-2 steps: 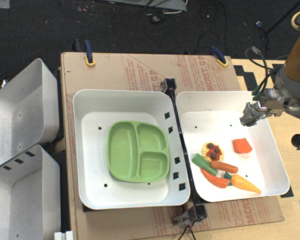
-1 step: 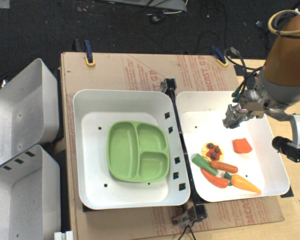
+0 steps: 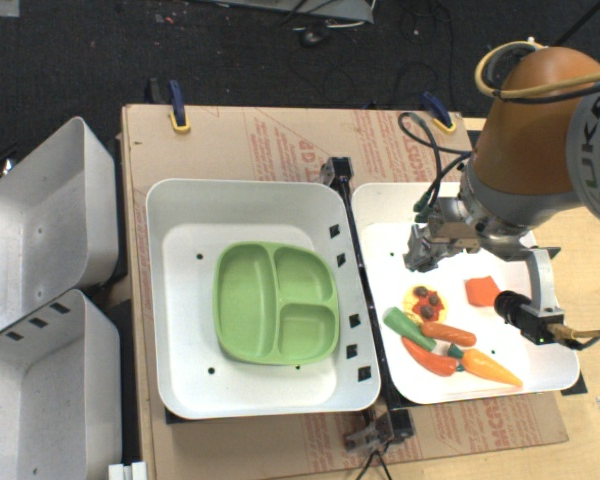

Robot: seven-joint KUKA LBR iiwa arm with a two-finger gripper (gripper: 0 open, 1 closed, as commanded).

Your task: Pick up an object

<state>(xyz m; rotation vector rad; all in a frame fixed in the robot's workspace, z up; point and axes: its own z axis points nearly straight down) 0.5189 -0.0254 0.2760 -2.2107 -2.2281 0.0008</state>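
— Over the right bin [image 3: 555,373], how far along is it?
— Nothing picked yet. The hand [image 3: 420,258] hovers above the toy vegetables [image 3: 442,343], which lie on the bin floor.
— Open or closed?
— I cannot tell from this angle.

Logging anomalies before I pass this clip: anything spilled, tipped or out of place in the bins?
Nothing stands out. The green tray lies flat in the left bin; the toy food and orange block are clustered inside the right bin, below the gripper.
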